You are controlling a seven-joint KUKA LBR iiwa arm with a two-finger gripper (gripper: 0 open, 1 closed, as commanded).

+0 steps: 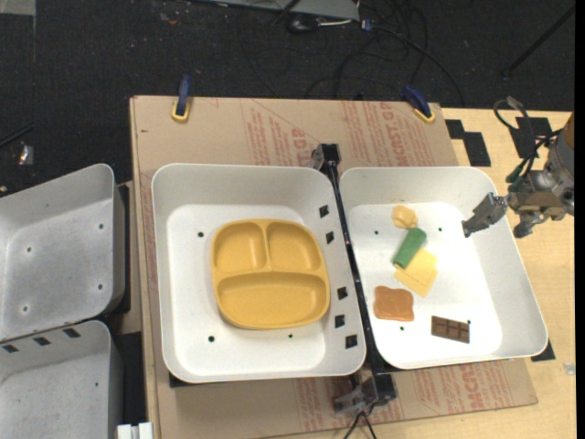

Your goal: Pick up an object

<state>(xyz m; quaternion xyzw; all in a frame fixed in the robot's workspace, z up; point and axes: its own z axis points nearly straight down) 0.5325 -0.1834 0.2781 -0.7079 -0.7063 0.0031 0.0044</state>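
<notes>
Green block (409, 246) mid right bin (512, 245), bare floor toward rims, jaws spread at right rim, gripping nothing

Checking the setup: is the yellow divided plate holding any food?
Empty. The yellow divided plate in the left white bin shows bare compartments.

The claw (505, 216) is grey metal: one dark grey finger (482, 215) juts from its left side, another stubby dark piece sits at its right. Above it comes a pale grey wrist block (547, 186) with black cables (523, 133) looping beyond it.
</notes>
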